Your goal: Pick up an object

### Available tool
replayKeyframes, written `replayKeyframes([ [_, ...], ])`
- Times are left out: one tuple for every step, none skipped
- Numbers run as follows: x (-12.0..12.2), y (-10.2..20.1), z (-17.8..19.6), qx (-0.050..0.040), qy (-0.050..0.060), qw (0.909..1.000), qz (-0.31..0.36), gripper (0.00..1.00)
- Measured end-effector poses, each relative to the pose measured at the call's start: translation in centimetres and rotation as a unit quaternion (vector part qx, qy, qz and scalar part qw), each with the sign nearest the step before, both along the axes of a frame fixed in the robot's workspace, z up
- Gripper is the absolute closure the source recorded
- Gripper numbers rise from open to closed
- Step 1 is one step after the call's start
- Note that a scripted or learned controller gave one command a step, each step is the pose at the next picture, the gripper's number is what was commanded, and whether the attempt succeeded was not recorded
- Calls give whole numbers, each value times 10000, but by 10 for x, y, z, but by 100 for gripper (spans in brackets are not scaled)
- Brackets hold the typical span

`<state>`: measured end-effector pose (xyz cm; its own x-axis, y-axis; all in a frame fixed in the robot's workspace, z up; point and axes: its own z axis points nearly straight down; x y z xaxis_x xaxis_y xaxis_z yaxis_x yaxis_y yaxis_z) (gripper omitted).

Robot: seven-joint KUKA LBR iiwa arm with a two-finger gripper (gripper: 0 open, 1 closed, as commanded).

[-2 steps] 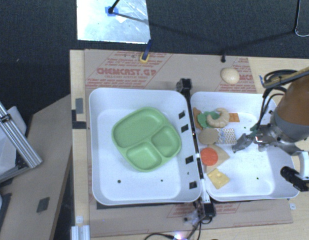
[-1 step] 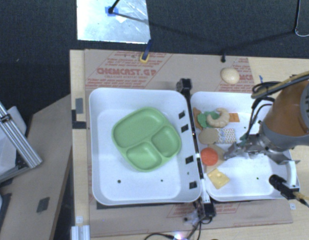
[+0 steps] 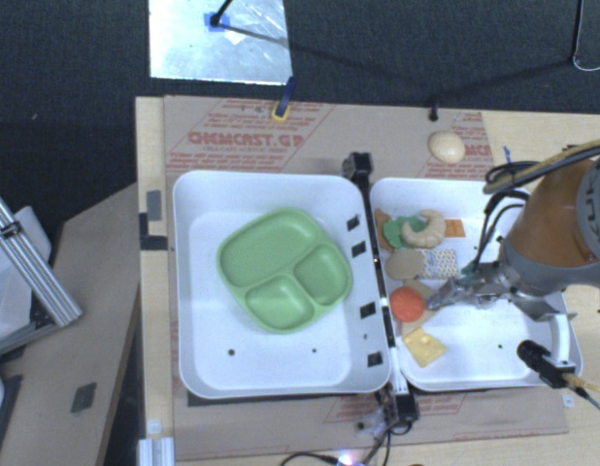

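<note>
Green tray (image 3: pixel 283 270) lies in left bin (image 3: pixel 198 260). Right bin (image 3: pixel 494 352) holds tomato (image 3: pixel 408 305), cheese (image 3: pixel 423 346), other food. Hand (image 3: pixel 446 297) beside tomato; grip state unclear.

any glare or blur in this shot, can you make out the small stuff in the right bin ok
Camera view: glare on the silver sheet at top; the white bins wash out somewhat under even light. Small items in the right bin look soft, though the orange ball and yellow piece read clearly. The end effector is blurry, its detail unclear.
</note>
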<state>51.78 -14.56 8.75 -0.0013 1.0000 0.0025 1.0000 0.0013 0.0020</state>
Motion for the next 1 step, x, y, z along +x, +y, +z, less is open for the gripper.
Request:
replayKeyframes([
  [2,0,12,-10,-45,10000,0,100],
])
